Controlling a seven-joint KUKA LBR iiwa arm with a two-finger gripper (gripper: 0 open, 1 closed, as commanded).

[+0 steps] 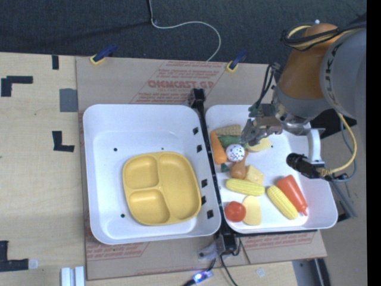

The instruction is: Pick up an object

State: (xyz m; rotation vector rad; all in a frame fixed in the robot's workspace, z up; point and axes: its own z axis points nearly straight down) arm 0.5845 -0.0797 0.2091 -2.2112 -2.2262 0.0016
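Two white bins sit side by side on the bench. Nearest the viewer, the left bin [95,159] holds a yellow divided plate [161,187]. The right bin [324,216] holds a heap of toy food: a tomato [235,211], two corn cobs [244,187] (one lying near the bin's middle, one toward the right), a red pepper [293,193], and farther back a carrot [218,148] and a white dotted ball [236,153]. Behind these, the gripper [257,133] hangs low over the far part of the heap, just beside the ball; whether it is released or clenched cannot be told. Judging by this, the arm is at the reaching step, with nothing visibly lifted. Next it likely needs to settle around one piece and close.
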